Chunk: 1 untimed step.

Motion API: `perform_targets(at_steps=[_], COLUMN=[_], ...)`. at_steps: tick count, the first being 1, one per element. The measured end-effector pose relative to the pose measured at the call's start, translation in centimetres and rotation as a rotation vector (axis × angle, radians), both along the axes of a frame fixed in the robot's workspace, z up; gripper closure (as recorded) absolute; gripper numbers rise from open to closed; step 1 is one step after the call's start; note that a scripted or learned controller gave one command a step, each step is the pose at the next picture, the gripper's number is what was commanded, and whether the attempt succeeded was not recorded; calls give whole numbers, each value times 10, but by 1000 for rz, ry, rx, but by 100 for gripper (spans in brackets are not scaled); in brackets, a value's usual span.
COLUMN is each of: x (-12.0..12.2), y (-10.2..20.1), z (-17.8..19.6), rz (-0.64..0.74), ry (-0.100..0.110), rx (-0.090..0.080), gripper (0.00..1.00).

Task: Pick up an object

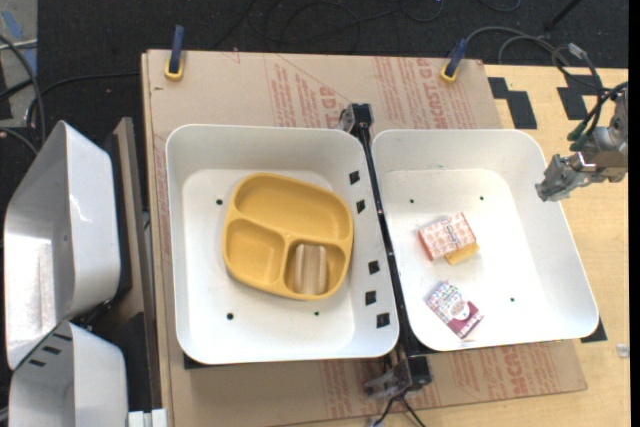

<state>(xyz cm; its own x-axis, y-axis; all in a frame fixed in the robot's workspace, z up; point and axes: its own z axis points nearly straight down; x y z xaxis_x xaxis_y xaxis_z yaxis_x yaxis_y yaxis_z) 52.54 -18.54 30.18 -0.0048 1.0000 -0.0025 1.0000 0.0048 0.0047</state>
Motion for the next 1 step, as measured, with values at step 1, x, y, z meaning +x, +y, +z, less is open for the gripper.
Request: perform_targets(at_steps=[1], x=[18], y=[39], z=[-6], rz=[2], ry=[3], rx=[2], gripper=[100])
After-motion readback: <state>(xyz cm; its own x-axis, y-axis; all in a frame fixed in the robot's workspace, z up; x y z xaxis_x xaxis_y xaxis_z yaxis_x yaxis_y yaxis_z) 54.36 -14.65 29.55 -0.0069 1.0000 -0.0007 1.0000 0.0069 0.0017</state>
